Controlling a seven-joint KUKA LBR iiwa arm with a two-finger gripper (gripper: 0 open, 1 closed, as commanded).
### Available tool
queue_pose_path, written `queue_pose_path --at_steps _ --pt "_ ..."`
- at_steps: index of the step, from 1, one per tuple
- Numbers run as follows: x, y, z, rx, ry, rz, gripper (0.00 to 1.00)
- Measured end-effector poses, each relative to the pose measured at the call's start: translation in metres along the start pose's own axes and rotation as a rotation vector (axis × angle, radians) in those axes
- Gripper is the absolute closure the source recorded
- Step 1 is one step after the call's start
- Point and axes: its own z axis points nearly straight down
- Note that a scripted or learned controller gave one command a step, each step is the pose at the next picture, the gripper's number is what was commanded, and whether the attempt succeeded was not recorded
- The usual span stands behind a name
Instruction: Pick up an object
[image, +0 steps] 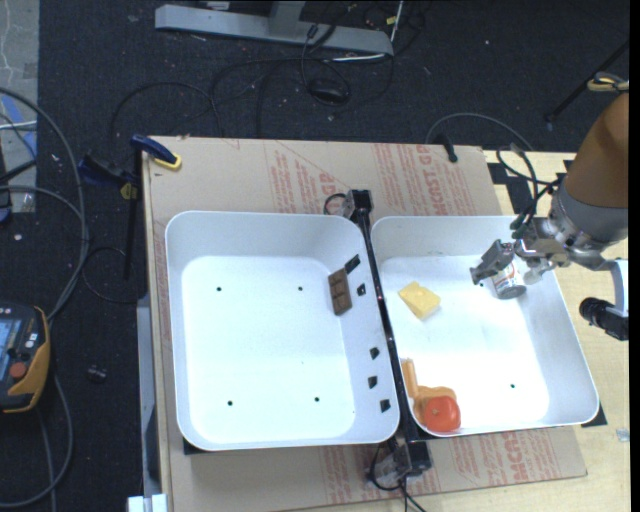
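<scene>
My gripper (497, 270) hangs over the upper right part of the right bin (560, 330), reaching in from the right under the orange-banded wrist. A yellow block (420, 299) lies on the right bin's floor, to the left of the gripper and apart from it. At that bin's front left corner sits a red round object (439, 412) with an orange stick-shaped piece (410, 376) just behind it. A small brown block (340, 292) rests in the left bin (200, 300) near its right wall.
A black divider strip (378, 320) runs between the two bins. Both bins stand on a cardboard sheet (260, 170). Cables and a blue-yellow clamp (155, 152) lie beyond the back left of the bench.
</scene>
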Motion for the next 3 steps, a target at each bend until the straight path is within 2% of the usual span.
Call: queue_pose_path --at_steps 2,3 --pt "-0.009 -0.002 0.103 0.001 0.000 0.001 0.00" --pt "-0.010 0.000 0.090 -0.005 -0.001 0.000 1.00"
